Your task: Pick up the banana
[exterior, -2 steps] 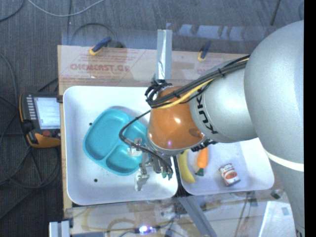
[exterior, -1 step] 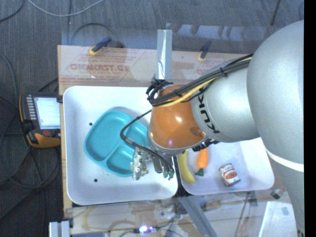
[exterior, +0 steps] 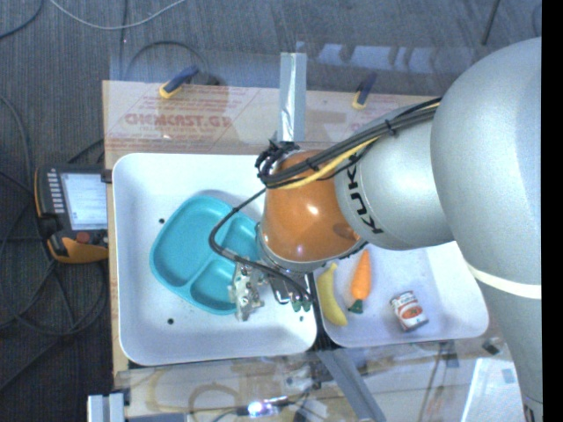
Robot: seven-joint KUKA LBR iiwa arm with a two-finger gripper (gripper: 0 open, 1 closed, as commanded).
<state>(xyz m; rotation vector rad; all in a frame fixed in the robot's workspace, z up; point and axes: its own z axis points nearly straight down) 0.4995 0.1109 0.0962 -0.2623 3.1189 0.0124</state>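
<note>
the banana [exterior: 331,295] lies in the right bin [exterior: 457,323] against its left wall, lengthwise from 12 to 6 o'clock, with a carrot [exterior: 360,280] just beside it at 3 o'clock and a small can [exterior: 408,310] further that way. the gripper [exterior: 246,295] hangs over the left bin [exterior: 141,323], at the 4 o'clock edge of a teal divided plate [exterior: 189,253]; whether it is open or closed cannot be told, and nothing shows in its grasp.

A robotics lab: plywood bench [exterior: 176,121], trailing cables [exterior: 79,16], teach pendant [exterior: 75,214].
</note>
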